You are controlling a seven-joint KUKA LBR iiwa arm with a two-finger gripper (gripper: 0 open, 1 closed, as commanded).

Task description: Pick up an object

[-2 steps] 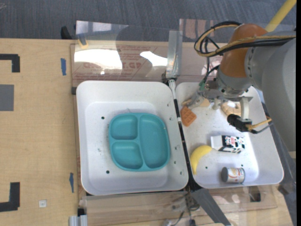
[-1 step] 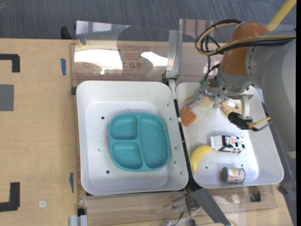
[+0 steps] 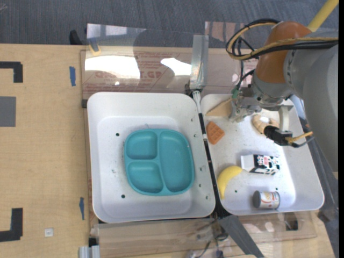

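My gripper point(image 3: 240, 112) hangs over the back of the right bin point(image 3: 309, 198), its tip just above the bin floor. A tan wedge-shaped piece point(image 3: 219, 108) lies right beside it on the left. An orange waffle-like piece point(image 3: 215, 133) lies a little nearer the front by the bin's left wall. To the right of the gripper lies a banana-like item point(image 3: 263, 123) with a dark end. Nothing shows between the fingers.
The right bin also holds a black-and-white carton point(image 3: 261, 164), a yellow round piece point(image 3: 229, 177) at the left wall and a small can point(image 3: 266, 199) at the front. The left bin point(image 3: 102, 160) holds a teal divided plate point(image 3: 159, 161). Clear panels stand behind both bins.
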